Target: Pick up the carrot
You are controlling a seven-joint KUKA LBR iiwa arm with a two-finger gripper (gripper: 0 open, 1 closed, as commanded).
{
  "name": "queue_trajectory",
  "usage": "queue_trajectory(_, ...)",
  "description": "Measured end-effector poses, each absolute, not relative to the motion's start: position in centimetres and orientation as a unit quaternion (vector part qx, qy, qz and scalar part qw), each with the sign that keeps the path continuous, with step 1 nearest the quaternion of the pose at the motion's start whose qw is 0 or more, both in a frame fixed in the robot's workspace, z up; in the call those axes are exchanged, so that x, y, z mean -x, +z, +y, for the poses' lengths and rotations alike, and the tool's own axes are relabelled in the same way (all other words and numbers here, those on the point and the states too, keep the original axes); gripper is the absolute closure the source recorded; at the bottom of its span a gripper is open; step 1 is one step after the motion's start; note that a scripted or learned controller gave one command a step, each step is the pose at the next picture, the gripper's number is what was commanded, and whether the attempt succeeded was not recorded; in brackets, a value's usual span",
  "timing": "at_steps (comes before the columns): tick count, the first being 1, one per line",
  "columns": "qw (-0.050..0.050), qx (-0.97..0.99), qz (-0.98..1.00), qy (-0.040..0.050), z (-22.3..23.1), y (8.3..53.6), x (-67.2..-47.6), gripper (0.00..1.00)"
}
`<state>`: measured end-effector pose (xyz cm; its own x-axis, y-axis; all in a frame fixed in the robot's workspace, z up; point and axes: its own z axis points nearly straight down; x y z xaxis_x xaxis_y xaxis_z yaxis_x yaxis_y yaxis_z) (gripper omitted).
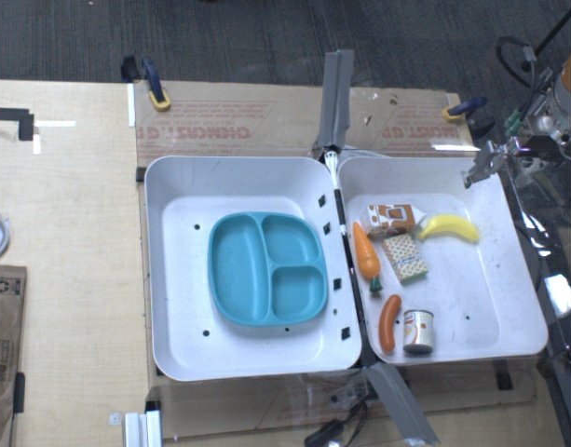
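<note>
The orange carrot (364,251) lies lengthwise near the left wall of the right bin (509,277), with its green-tipped end pointing to the back. My gripper (483,166) hangs over the bin's back right corner, well away from the carrot and up to its right. Nothing shows in its grasp.
Close around the carrot are a brown-and-white carton (390,217), a yellow-green packet (404,258), a banana (449,228), a red sausage (388,323) and a small can (417,331). The left bin (169,250) holds a blue divided plate (266,268). Clamps sit at the back edge.
</note>
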<state>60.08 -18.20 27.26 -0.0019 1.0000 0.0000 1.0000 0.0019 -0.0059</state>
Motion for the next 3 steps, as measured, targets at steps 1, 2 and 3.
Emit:
queue_trajectory(1,0.003,0.705,-0.709,0.0037,-18.2,27.9,-60.2,1.0)
queue_trajectory(2,0.003,0.706,-0.709,0.0039,-18.2,27.8,-60.2,0.0)
queue_trajectory(3,0.003,0.665,-0.747,0.002,-13.5,16.4,-57.8,0.0)
